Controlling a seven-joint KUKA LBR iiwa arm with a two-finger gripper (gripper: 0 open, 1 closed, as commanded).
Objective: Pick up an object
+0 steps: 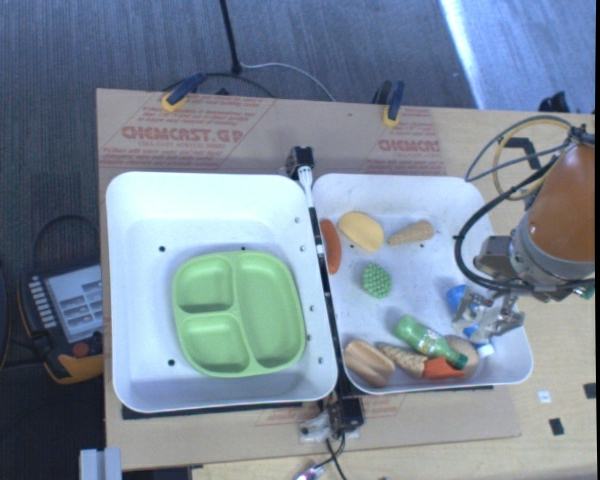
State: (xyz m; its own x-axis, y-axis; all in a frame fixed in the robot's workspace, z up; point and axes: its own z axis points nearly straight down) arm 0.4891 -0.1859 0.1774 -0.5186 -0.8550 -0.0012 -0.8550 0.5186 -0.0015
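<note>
Tabletop carries two white bins side by side. Left bin holds a green divided plate. Right bin holds all the small stuff.

Arm comes in from the right, gripper hanging low over the right bin's near-right corner. Can't tell if the fingers are wide or narrow, or whether anything sits between them; too blurred there.

Closest candidates:
- blue item, just beside the gripper on its left, maybe touching it
- green bottle, just left of and toward the front edge from the gripper, long axis slanting from upper left to lower right
- orange piece under the bottle's right end, against the front wall
- bread roll further left along the front wall

Well apart, toward the far wall: yellow lump, tan piece, green ball.

My read: the grab turns on the blue item or the bottle, both left of the gripper. The bottle's slant means the wrist needs to square up across it.
</note>
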